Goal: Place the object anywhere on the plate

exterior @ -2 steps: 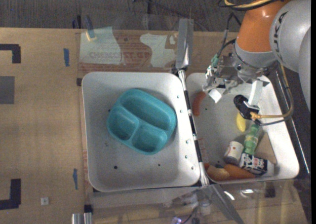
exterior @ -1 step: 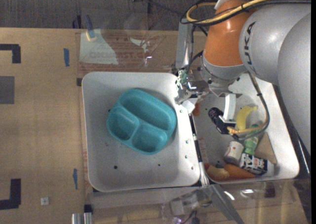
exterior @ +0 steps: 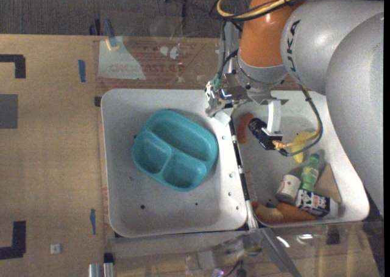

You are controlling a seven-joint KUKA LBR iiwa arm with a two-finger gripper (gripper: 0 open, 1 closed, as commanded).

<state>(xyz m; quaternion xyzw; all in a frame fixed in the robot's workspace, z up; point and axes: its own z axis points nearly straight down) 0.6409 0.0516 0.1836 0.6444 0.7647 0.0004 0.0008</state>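
Observation:
A teal divided plate lies in the left bin, towards its back and right side, with nothing on it. My gripper hangs over the back end of the wall between the two bins, just beyond the plate's far right corner. No object shows in it. A red-orange rounded object lies in the right bin directly beside the gripper, partly hidden by the wrist.
The right bin holds a yellow piece, a green bottle, a small white cup, a printed carton, a carrot, a tan roll and a beige wedge. The arm covers that bin's back.

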